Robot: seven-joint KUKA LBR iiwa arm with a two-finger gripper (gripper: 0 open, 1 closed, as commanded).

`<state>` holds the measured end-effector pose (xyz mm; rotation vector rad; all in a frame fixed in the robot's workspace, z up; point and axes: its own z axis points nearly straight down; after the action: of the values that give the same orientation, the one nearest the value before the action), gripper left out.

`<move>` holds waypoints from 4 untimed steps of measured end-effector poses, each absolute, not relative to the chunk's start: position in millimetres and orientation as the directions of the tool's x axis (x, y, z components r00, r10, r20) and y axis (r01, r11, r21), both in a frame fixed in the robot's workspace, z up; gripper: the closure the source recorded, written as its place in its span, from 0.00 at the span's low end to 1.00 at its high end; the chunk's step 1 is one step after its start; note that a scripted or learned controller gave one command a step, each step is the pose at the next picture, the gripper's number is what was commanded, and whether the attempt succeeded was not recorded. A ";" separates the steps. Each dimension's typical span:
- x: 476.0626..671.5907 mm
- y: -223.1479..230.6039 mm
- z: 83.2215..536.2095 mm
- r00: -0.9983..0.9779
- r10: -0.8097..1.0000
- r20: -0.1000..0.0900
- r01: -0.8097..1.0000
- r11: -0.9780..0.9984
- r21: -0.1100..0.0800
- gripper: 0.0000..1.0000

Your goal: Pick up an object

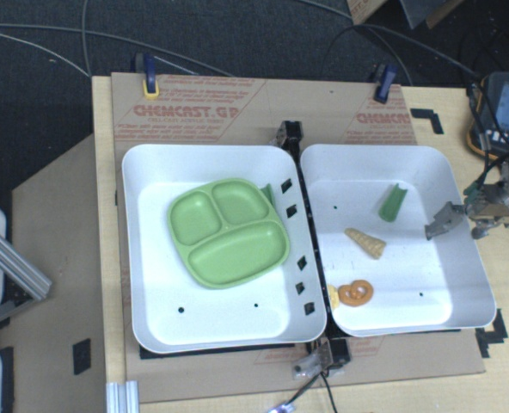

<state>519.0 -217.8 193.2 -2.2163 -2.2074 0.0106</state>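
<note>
Gripper [444,222] at right bin's [461,308] right wall, nothing between its fingers.
I cannot tell the fingers' spread. Green block [393,203] lies near, left of them; waffle cone [365,242] lower left; pretzel [355,293] further, near front. Green divided plate [229,232] sits in left bin [151,317].

Light green divided plate [229,232] in white left bin [151,308]; white right bin [461,299] holds dark green block [393,203], tan waffle-pattern cone [365,242], orange-brown pretzel [355,293]. Bench [108,188] tan with red lettering, blue clamps [150,73] at back edge; grey end effector [448,220].
</note>
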 end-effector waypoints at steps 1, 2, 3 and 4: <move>522.5 -217.3 200.3 0.000 1.000 0.001 1.000 0.000 -0.001 0.00; 525.2 -215.0 157.6 -0.001 1.000 0.003 1.000 0.001 -0.005 0.00; 527.7 -216.2 114.8 0.000 1.000 0.003 1.000 0.000 -0.005 0.00; 528.1 -213.3 83.5 -0.002 1.000 0.007 1.000 0.002 -0.005 0.00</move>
<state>528.1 -213.3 83.5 -2.2128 -2.2181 -0.0030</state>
